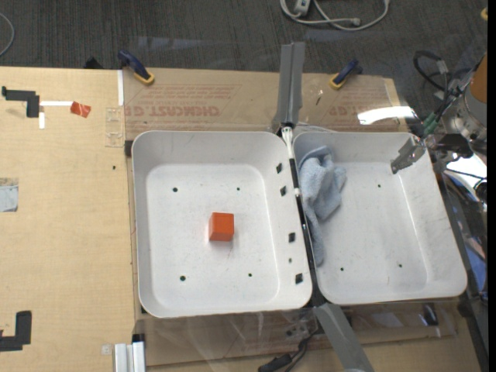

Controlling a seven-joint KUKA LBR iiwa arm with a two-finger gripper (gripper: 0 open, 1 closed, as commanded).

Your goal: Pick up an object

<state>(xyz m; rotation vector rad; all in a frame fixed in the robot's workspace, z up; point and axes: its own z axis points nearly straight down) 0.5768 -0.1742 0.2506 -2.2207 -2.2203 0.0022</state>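
Well to the left of the cloth [322, 184], near the middle of the left bin [155, 208], sat the orange block [222, 227], the plainest thing for me to go after. I judged it light and stiff, with flat sides that should take a squeeze without giving. It stood slightly turned, so I would have lined the claw up with one pair of opposite faces and closed low across its middle. A smooth face might slip if caught only at the top edge. The cloth was the other candidate: soft and limp, crumpled in a heap. I judged it easy to pinch at a raised fold but likely to drag or slide free. It lay against the left wall of the right bin [403, 239], just beside the seam where the two bins meet. The block had the left bin to itself. The gripper [404, 158] hung well to the right of the cloth, over the far right part of the cloth's bin. From my screen I could not tell whether the claw was released or clenched, and I saw nothing held in it.
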